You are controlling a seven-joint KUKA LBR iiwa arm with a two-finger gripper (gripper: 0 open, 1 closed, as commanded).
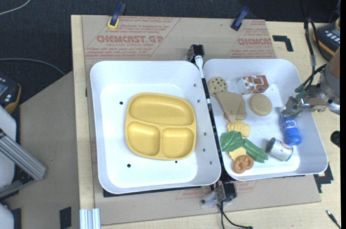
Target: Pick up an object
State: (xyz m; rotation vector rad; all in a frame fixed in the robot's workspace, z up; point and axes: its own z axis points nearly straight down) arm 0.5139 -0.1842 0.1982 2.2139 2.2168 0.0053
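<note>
Blue plastic bottle (291, 131), small and lying near the right wall of the right-hand shallow white bin (316, 155), is what we judge the arm to be going for, since it is the item closest to the two-finger gripper (292, 107). We see that gripper just above the bottle's upper end, reaching in from the right over the bin's edge. We cannot tell how its jaws stand: the dark metal parts blur together, and nothing is visibly pinched between them.

The relation that matters is this: the bottle lies just below the gripper in the view, toward the near edge of the bench, with its long axis running roughly up and down the picture, tilted slightly. We judge that a short move toward the near edge and a descent would bring the jaws astride it, closing across the narrow width.

Close by lie a silver cylindrical can (279, 149) on its side, a round tan disc (261, 105), and green leafy toy pieces (241, 145). The left bin holds a yellow divided plate (160, 125), well apart from the action.
</note>
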